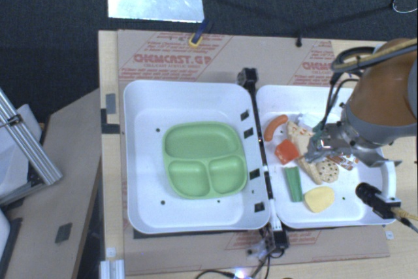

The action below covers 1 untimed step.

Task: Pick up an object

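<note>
I see two white bins side by side on the bench. The left bin (pixel 140 140) holds a green tray (pixel 202 159) with three compartments, lying flat near its middle. The right bin (pixel 287 98) holds the toy food, all bunched toward its left half: a sausage (pixel 275 127) tilted near the divider, a red piece (pixel 286 151) just below it, a pale wedge (pixel 299 132) beside the sausage, a green stick (pixel 294 184) lying lengthwise below the red piece, a yellow piece (pixel 319 198) to the right of the stick near the front wall, and a cookie (pixel 324 171) with dark spots between the red piece and the yellow one.

My arm (pixel 385 98) comes in from the right and hangs over the right bin. The gripper (pixel 320 146) is down among the food, right above the cookie and just beside the red piece and the wedge. From this slant I cannot tell how its tips stand or whether anything is caught there. All the pieces look to be resting on the bin floor.
</note>
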### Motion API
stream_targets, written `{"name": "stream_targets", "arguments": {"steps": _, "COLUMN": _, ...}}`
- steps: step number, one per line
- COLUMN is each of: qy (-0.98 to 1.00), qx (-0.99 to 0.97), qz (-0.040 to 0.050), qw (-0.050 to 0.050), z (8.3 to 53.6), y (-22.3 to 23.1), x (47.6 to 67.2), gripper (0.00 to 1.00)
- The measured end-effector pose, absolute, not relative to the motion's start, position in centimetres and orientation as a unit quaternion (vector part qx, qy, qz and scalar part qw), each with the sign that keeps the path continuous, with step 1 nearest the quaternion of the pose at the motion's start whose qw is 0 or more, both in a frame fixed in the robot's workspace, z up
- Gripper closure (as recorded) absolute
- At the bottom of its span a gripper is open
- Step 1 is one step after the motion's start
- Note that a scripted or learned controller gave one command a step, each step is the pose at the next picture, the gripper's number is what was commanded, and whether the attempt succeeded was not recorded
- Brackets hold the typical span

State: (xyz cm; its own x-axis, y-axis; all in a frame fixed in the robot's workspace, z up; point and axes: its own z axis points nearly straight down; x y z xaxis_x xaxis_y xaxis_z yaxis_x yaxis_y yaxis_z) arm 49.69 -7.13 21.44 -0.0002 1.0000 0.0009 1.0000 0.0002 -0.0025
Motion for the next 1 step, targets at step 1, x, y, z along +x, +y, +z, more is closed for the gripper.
{"name": "stream_targets", "arguments": {"steps": 1, "qy": -0.707, "qx": -0.707, "qz": -0.0012, "qw": -0.002, "z": 23.37, "y": -7.63, "x": 49.76, "gripper": 1.00}}
